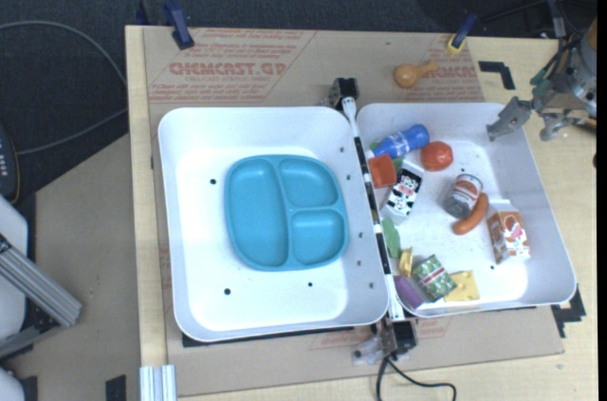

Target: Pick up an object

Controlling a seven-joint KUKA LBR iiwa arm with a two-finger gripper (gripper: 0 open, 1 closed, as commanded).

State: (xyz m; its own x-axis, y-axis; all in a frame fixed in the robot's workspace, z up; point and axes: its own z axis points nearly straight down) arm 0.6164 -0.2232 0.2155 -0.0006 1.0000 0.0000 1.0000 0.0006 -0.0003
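The right bin [531,191] holds several small items. A blue bottle [403,142], a red ball [436,155] and an orange block [381,171] lie at its far left. Toward the middle are a black-and-white carton [406,191], a small can [464,193] and a sausage [471,213]. A red snack pack [509,236] lies at the right, with a green packet [432,276] and a yellow wedge [463,286] at the front. My gripper [527,125] hangs open over the bin's far right corner, apart from all the items, with nothing between its fingers.
The left bin [190,276] holds a blue divided plate [285,209]. A wooden spoon-like piece [413,73] lies on the board behind the right bin. Blue clamps [177,25] grip the board's far edge. A divider rail [365,191] runs between the bins.
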